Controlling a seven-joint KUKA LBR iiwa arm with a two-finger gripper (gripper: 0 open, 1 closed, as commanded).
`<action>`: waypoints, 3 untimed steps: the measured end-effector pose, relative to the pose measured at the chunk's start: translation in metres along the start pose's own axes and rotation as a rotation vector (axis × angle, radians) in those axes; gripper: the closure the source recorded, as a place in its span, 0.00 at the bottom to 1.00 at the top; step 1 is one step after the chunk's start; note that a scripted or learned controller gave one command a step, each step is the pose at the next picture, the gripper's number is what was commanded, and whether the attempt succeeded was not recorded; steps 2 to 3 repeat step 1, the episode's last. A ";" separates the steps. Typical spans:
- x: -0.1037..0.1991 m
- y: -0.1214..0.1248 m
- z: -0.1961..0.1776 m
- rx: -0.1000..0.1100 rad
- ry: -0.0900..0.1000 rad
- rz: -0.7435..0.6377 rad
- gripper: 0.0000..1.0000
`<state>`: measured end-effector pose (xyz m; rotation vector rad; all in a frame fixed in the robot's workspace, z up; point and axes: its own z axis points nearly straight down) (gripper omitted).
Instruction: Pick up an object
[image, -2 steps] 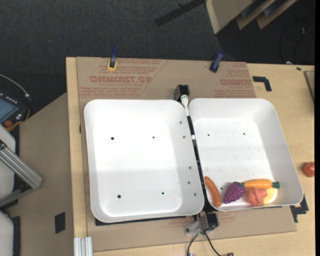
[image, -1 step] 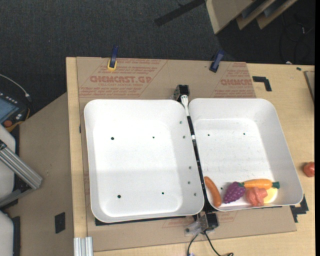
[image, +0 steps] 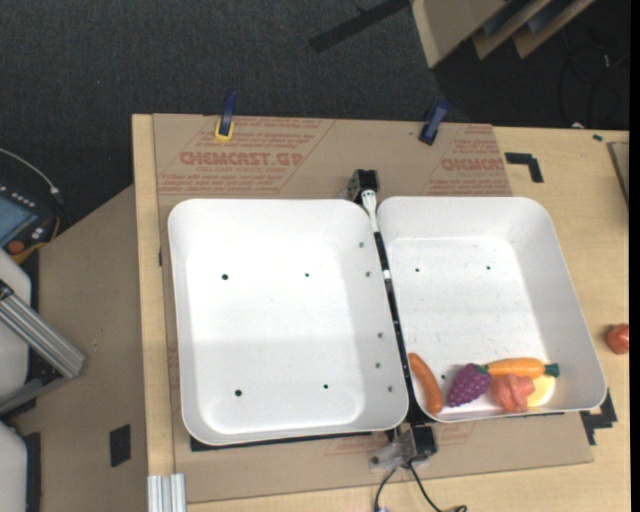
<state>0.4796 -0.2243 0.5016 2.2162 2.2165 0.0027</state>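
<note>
- In the near corner of the right bin (image: 480, 225), along its front wall, a cluster of toy food lies packed together.
- At the cluster's left end, against the wall the right bin shares with its neighbour: an orange-red sausage (image: 425, 383), lying at a slant.
- Just right of the sausage: a purple bunch of grapes (image: 468, 384), touching or nearly touching it.
- Right of the grapes: an orange carrot (image: 516, 367) lying level, its green tip pointing to the bin's right wall.
- Under the carrot, toward the front wall: a red piece (image: 510, 393) and a pale yellow piece (image: 541, 392), side by side; shapes too small to name.
- Outside the right bin, past its right wall on the bench: a small red-orange object (image: 618, 339), well apart from the cluster.
- Left of the right bin, touching it along a black seam: the left bin (image: 200, 240).
- Under both bins: a brown printed cardboard sheet (image: 300, 150), with two blue clamps (image: 228, 110) at its far edge.
- State of the gripper: cannot tell.
</note>
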 end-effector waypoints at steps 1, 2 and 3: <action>0.000 0.000 -0.032 -0.002 -0.001 0.000 1.00; 0.000 0.000 -0.032 -0.002 -0.001 0.000 1.00; 0.000 0.000 -0.032 -0.002 -0.001 0.000 1.00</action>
